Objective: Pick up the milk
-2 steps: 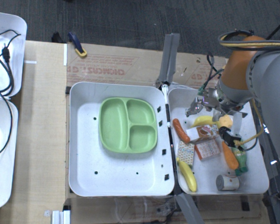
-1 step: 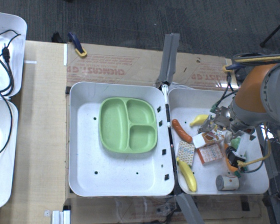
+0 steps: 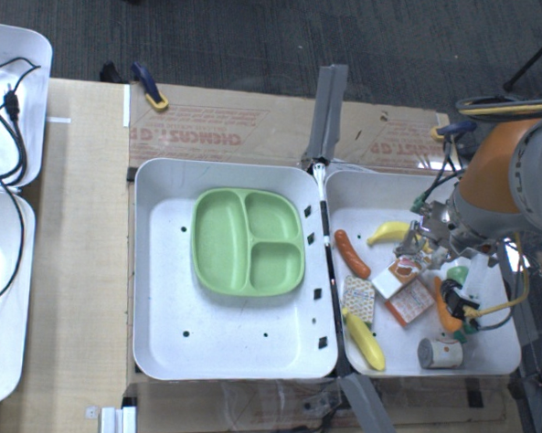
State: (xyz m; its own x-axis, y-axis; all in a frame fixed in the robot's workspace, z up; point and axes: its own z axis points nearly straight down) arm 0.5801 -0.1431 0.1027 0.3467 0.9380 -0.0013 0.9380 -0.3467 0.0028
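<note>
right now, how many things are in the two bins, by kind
bananas: 2
hot dog: 1
carrot: 1
can: 1
cartons or boxes: 2
waffle: 1
green plate: 1
total: 9

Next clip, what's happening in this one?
The grey arm with the orange band reaches in from the right, its gripper down among the toy food in the right bin. It sits just above the small milk carton, which lies on the bin floor, not lifted. Around it lie two bananas, a sausage, a carrot and a grey can. The left bin holds a green divided plate.
</note>
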